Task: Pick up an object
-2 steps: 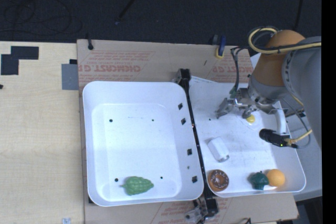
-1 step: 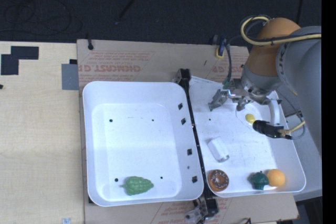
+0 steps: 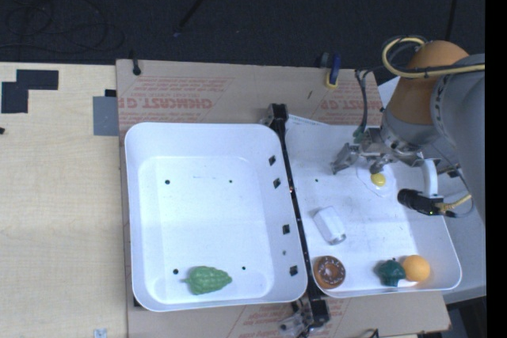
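My claw [image 3: 366, 160]: hovered low over the right bin's [image 3: 444, 281] far side; I could not tell how open.
Yellow ball [image 3: 379, 180]: just beside it.
Left bin [image 3: 139, 170]: green lump [image 3: 208, 279] near.

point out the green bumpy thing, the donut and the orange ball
green bumpy thing [image 3: 208, 279], camera view, its middle
donut [image 3: 329, 271], camera view, its glazed top
orange ball [image 3: 417, 268], camera view, its front face

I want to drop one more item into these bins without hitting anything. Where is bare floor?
Most of the left bin is bare, bordered by its walls, with the green object near its front wall. The right bin is crowded: gripper over a yellow piece, white cylinder, brown disc, teal piece, orange ball.
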You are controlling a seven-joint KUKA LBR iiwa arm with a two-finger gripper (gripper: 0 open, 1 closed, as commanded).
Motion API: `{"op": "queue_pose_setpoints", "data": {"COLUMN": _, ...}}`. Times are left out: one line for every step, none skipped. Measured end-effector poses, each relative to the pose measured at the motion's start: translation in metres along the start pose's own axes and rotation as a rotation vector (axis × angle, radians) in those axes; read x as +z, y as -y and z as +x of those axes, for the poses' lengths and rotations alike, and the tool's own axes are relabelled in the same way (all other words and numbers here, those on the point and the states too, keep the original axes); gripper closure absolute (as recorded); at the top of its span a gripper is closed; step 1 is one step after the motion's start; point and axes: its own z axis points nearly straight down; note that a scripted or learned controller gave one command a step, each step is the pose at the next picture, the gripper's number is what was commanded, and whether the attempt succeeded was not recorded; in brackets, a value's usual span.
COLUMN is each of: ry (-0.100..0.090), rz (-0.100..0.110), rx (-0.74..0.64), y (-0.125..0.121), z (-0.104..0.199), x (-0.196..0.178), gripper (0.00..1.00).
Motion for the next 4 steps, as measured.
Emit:
{"op": "queue_pose_setpoints", "data": {"ry": -0.002, "rz": -0.008, "rx": -0.007, "y": -0.002, "z": 0.07, "x": -0.115, "gripper": 0.0}}
{"op": "queue_pose_setpoints", "data": {"ry": -0.001, "rz": 0.011, "rx": 0.002, "y": 0.024, "z": 0.037, "x": -0.023, "gripper": 0.0}}
{"op": "queue_pose_setpoints", "data": {"ry": -0.001, "rz": 0.001, "rx": -0.002, "y": 0.0, "z": 0.056, "x": 0.001, "gripper": 0.0}}
{"op": "queue_pose_setpoints", "data": {"ry": -0.001, "rz": 0.003, "rx": 0.0, "y": 0.001, "z": 0.055, "x": -0.01, "gripper": 1.0}}
